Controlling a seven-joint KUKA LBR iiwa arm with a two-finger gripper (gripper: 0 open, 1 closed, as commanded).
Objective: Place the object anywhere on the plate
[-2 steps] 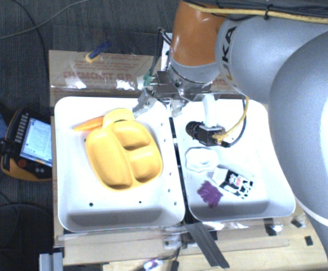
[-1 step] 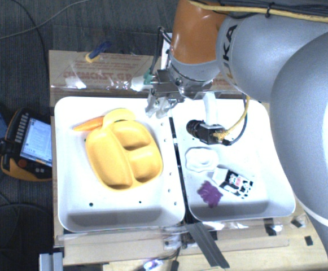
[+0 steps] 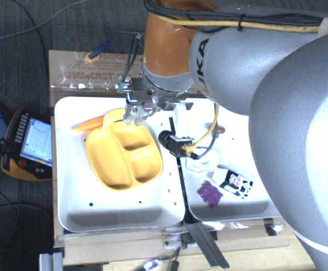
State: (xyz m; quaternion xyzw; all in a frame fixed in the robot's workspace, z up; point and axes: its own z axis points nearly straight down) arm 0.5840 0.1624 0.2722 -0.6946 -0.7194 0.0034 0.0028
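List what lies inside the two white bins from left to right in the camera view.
Orange carrot-like piece → yellow divided plate → purple toy → black-and-white toy.

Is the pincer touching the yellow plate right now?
Cannot tell. In the camera view the pincer overlaps the upper rim of the yellow plate, but the slanted look down shows neither contact nor a gap.

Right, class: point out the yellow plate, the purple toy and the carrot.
yellow plate (image 3: pixel 124 160), camera view, its divided middle.
purple toy (image 3: pixel 209 193), camera view, its centre, right bin.
carrot (image 3: pixel 89 123), camera view, its orange body beside the plate.
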